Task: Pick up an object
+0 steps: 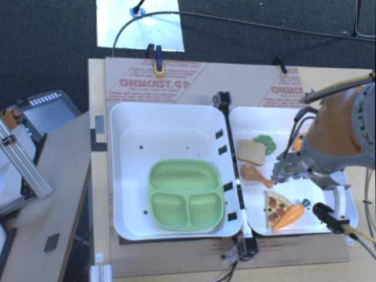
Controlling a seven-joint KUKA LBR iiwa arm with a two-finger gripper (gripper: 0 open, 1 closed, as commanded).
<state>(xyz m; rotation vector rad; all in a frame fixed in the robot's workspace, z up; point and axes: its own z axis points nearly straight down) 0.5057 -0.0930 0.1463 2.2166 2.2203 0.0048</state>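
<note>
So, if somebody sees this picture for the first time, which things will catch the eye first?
Probably the green divided plate in the left bin, large and bright against the white. Next, the grey and orange arm reaching in from the right over the right bin, where toy foods lie: a carrot, a pizza slice and a slice of bread.

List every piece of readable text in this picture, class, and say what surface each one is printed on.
"CHEMCAST GP": red print on the brown protective sheet under the bins, behind the left bin.
A second red print of the same style sits on the sheet behind the right bin, but it is too blurred and angled to read.
The small lines beneath both prints are too small to read.
</note>
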